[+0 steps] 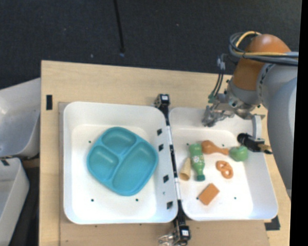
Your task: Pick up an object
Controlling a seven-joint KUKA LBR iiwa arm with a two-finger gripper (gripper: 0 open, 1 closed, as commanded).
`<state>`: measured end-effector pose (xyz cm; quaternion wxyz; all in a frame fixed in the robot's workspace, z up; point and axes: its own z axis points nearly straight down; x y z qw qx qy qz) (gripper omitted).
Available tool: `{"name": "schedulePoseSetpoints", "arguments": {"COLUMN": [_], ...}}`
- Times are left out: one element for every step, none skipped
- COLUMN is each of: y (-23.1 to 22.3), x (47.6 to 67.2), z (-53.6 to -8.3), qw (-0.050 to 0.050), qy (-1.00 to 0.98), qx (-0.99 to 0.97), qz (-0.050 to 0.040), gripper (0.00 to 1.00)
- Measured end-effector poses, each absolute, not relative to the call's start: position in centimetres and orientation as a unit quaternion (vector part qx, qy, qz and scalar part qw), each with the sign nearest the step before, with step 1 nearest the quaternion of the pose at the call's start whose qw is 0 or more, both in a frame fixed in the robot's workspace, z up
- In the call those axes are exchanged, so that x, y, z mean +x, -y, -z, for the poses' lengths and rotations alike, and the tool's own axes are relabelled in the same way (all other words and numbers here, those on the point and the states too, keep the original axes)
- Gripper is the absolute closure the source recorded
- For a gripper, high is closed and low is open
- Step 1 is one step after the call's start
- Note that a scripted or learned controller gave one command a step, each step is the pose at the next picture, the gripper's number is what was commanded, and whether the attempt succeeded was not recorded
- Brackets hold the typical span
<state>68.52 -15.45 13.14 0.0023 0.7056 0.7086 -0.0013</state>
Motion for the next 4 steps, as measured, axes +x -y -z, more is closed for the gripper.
{"name": "schedulePoseSetpoints", "arguments": {"y": [16.1, 16.4, 16.5, 11.8], "x": [68.0, 68.6, 68.7, 66.9], "z": [-18.9, -23.3, -28.6, -28.9], "qw": [0.002, 0.002, 0.002, 0.000], "qy": [-0.708, -0.708, -0.709, -0.709], "qx": [0.707, 0.706, 0.706, 0.705], "qz": [-0.0015, -0.0012, -0.0016, 0.0001], "gripper": [1.00, 1.00, 1.00, 1.00]}}
